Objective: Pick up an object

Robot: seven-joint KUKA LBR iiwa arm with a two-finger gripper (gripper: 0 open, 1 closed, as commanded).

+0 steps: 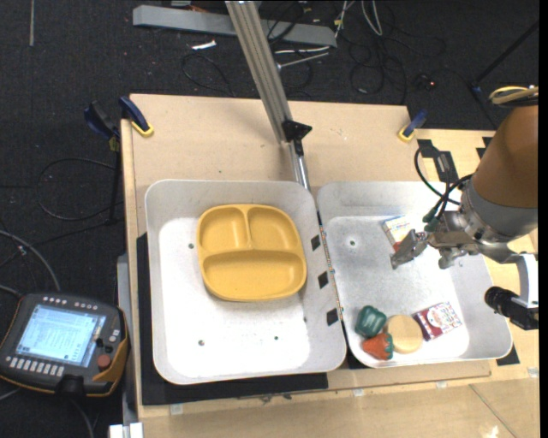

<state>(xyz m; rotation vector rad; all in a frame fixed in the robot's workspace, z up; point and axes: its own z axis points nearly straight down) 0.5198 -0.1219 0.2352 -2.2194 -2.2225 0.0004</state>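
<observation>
Camera view: jaws (425,248) spread open, empty, just beside small white-blue box (396,227).

Dark carpeted floor (60,77) all around my desk (214,145), black and speckled. The desk is pale tan wood, slightly scuffed, lit evenly from above with no hard shadows. Blue and yellow clamps (133,115) grip its far left corner, another clamp (413,126) sits at the far right. A grey metal pole (265,73) slants down from the top of the view onto the desk's far side. Loose black cables (342,51) tangle across the floor behind it, near a flat grey metal bar (231,24). More cable (34,265) loops on the left. A teach pendant (62,340) with a lit screen lies on the floor at lower left.
</observation>
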